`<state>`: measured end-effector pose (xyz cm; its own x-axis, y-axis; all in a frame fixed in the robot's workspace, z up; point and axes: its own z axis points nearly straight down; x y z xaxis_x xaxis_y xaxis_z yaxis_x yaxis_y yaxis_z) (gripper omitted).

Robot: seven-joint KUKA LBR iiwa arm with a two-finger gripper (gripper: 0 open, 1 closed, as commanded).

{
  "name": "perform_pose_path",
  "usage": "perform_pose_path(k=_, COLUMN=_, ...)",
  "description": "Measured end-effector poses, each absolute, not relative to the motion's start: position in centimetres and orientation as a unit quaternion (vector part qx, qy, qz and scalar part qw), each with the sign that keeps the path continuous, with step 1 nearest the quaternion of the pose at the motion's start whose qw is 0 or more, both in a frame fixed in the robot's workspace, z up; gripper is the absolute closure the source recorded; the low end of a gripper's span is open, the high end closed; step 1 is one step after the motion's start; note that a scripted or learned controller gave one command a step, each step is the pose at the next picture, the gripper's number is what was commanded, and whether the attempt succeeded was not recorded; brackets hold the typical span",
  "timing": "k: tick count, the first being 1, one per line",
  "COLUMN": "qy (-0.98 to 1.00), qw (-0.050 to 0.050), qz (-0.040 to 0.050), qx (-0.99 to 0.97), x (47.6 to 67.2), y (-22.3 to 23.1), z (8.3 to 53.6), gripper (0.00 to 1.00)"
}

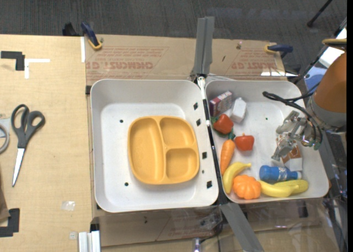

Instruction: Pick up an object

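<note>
1. The pincer [287, 147] hangs low over the right side of the right bin [265, 86]. Whether it is open or closed I cannot tell from here; its metal parts blur together.
2. Just beneath it lies a small white and brown block [293, 160], and right beside that a blue bottle [277, 174] on its side, touching a yellow banana [287, 188].
3. The block seems the nearest pick. It looks light and stiff, probably easy to pinch across its flat sides. The bottle looks smooth and round, so it could roll or slip.
4. Further left sit an orange pumpkin [246, 187], a second banana [234, 172], a carrot [226, 154] and two red vegetables.
5. The left bin [105, 151] holds a yellow divided tray [164, 150].
6. Scissors [23, 132] lie well apart on the bench [44, 201].
</note>
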<state>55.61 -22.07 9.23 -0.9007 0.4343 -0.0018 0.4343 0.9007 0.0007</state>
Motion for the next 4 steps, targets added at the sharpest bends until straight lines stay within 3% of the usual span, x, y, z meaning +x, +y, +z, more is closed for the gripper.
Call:
perform_pose_path(k=2, qy=0.939, qw=0.005, qz=0.0008, qx=0.344, x=49.2, y=-22.0, z=9.4, gripper=0.0)
perform_pose_path(k=3, qy=0.94, qw=0.009, qz=0.0008, qx=0.341, x=49.5, y=-22.0, z=10.4, gripper=1.0)
perform_pose_path(k=4, qy=0.885, qw=0.0, qz=-0.0002, qx=0.466, x=55.8, y=-16.7, z=9.1, gripper=1.0)
